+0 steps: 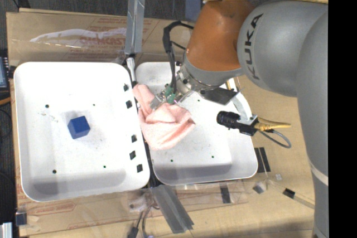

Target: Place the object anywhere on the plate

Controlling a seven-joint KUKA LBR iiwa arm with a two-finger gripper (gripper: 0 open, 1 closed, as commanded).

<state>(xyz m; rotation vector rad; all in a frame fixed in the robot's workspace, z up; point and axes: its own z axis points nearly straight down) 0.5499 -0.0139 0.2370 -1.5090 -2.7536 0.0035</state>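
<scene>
Grey robot arm with an orange band above the wrist (268, 36) fills the upper right, nearest the lens, and reaches down into the right shallow white bin (223, 167). Its tool (169, 95) sits at the bin's upper left, directly over the upper edge of a crumpled pink cloth (164, 122); whether its jaws are apart, together or clamped on the fabric cannot be told. This cloth lies in the left part of the right bin, against the wall shared with the left shallow white bin (33, 136), spreading below and slightly right of the tool. A small blue cube (79, 126) rests on the left bin's floor, well apart from the tool. Both bins stand side by side on the brown cardboard-covered worktop (61, 30).
</scene>
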